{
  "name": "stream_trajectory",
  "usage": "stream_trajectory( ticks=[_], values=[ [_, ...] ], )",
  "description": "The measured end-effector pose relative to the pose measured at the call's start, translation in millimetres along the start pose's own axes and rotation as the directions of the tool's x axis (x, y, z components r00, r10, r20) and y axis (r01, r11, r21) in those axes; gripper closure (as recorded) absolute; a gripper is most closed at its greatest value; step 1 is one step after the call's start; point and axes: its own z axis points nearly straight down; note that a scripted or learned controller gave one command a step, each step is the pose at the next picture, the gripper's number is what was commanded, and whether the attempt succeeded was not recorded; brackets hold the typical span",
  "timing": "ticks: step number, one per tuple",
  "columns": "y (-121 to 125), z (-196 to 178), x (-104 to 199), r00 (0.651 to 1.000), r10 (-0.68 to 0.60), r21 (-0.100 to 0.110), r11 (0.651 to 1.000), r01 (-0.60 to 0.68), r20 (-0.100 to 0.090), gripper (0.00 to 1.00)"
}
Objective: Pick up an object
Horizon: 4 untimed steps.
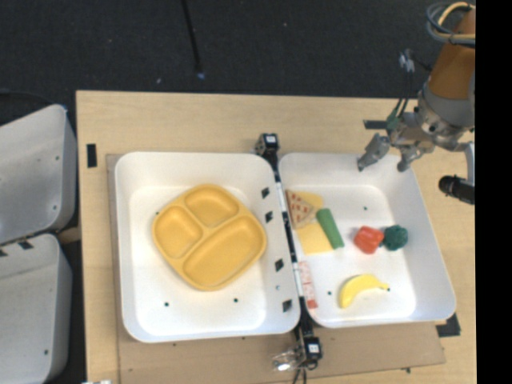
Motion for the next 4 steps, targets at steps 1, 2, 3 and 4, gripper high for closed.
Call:
stream_trajectory(
  ticks=[1,2,3,4],
  values=[
    [2,-8,1,1.0,-0.004,-0.012,1.0,0.004,0.003,0.0],
    [6,53,8,1.0,-0.006,-0.007,1.0,0.006,0.002,0.0],
    [0,105,14,1.0,-0.008,-0.007,1.0,0.008,0.003,0.0],
    [0,118,13,1.0,-0.009,-0.01,1.0,0.009,0.004,0.0]
  ],
)
